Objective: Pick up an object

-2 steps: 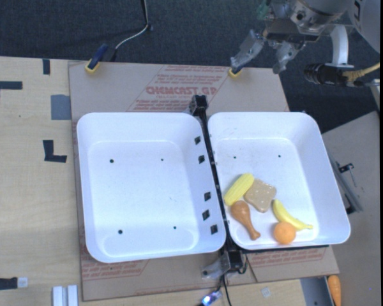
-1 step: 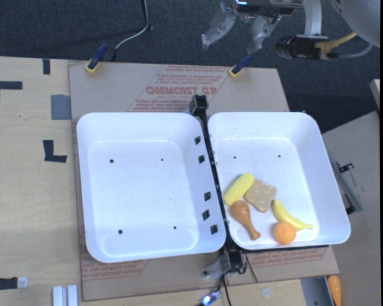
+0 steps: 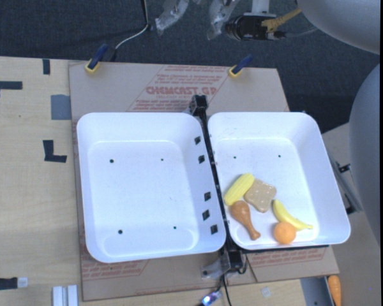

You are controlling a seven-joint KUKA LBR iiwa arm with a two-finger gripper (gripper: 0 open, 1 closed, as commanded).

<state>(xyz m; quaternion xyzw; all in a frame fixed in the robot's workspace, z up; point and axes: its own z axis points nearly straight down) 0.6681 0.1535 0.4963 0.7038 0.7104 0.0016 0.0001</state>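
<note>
The bench [image 3: 25, 190] is pale wood with dark tape marks along its left side, and a cardboard sheet [image 3: 179, 88] with red print lies on it, held at the far edge by two blue and yellow clamps. On the cardboard sit two shallow white bins side by side. The left bin [image 3: 140, 187] shows only four small dark dots on its floor. The right bin [image 3: 306, 145] holds all the toy food, gathered in its near half: a yellow corn cob [image 3: 239, 188] close to the dividing edge, a brown drumstick [image 3: 245, 218] just below it, a tan slice of toast [image 3: 260, 196] touching the corn's right side, a banana [image 3: 289, 216] to the right of the toast, and an orange [image 3: 284, 233] against the near rim, just under the banana. Above the far edge of the bench, well apart from both bins, the jaws [image 3: 193, 18] hang spread apart, grasping nothing.
</note>
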